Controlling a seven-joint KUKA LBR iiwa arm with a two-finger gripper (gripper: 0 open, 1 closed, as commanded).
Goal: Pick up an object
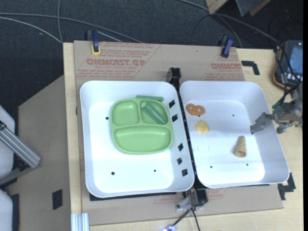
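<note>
Camera view, from above at a slant.

Bench [144, 57]: brown board printed with red lettering, two white bins side by side on it. Two blue clamps [96, 40] grip its far edge, one toward each end. Cables trail over the dark floor beyond.

Left bin [96, 167]: holds a green tray [139, 138] with three compartments, set toward the far half of the bin. A green pod-shaped piece [155, 112] lies slantwise in the tray's far right compartment. A flat green strip [150, 98] lies just beyond the tray's far rim, touching or nearly touching it. Small black marks dot the bin floor and the wall shared with the other bin.

Right bin [226, 177]: three loose things, all well apart from the walls. A brown pretzel [195, 109] lies near the far left corner. A yellow lump [202, 127] sits just beside it on the near side, not touching. A tan cone [240, 146] lies on its side nearer the middle right, narrow end pointing away from the camera.

Gripper [260, 124]: grey, reaching in over the right bin's right rim, tip low by the right wall. It is clear of all three things; the cone is nearest, on its near left. Nothing shows between its fingers. Whether they stand apart or together cannot be told at this size.
</note>
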